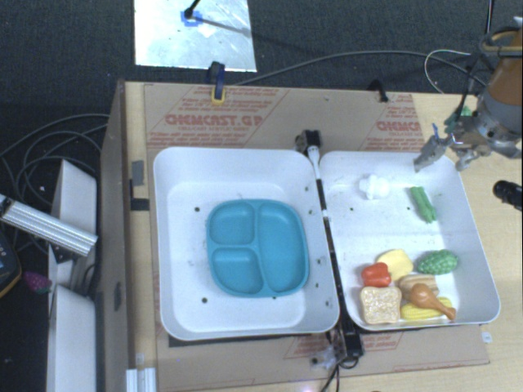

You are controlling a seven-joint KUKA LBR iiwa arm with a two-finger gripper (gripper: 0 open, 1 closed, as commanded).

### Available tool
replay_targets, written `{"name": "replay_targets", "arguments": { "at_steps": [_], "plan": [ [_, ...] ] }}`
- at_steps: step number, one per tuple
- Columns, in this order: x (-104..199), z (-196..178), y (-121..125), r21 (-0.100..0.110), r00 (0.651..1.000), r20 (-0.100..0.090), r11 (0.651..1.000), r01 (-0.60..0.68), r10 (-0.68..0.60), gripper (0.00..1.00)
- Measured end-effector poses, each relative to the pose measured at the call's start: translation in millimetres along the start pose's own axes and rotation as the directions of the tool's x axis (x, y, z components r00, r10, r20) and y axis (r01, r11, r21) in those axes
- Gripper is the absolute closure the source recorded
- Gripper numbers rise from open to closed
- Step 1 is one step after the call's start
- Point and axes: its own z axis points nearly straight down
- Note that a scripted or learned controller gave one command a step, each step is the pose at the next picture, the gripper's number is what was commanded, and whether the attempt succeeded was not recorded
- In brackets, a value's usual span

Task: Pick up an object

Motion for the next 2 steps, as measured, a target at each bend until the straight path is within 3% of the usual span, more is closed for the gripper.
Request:
{"name": "replay_targets", "arguments": {
  "at_steps": [2],
  "plan": [
    [0.3,-0.7,11.4,0.002,1.0,-0.001,1.0,0.001,-0.001,0.0]
  ]
}}
